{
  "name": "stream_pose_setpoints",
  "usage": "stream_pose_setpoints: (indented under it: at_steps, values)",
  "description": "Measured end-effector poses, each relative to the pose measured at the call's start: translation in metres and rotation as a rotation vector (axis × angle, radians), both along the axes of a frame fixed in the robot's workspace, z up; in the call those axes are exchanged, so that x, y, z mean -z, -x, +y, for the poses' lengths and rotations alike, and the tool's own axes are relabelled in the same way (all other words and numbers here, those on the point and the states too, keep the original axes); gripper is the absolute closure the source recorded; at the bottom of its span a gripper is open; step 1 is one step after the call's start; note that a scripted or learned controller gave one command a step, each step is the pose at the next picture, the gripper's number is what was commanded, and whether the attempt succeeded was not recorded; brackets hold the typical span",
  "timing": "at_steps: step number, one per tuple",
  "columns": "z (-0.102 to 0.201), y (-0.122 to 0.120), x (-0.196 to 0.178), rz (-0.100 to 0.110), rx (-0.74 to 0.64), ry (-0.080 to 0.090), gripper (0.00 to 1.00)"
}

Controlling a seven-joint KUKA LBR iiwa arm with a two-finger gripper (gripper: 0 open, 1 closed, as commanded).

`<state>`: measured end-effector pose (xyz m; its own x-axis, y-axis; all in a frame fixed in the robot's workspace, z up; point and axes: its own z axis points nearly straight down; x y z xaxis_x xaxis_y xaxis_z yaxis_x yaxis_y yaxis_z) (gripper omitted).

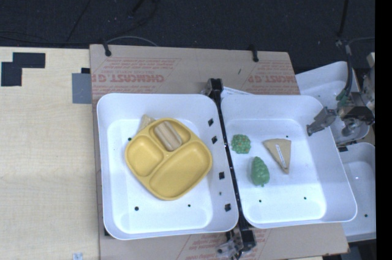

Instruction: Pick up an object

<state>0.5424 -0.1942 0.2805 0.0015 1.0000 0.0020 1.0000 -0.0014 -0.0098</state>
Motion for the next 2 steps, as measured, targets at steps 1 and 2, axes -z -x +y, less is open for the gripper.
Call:
stream_pose_setpoints:
  at_steps: [1,2]
  values:
    - [0.000,-0.002,-0.004,-0.008,-0.002,0.002,0.00]
    - [-0.005,-0.009,0.049,-0.002,-0.001,0.000,0.00]
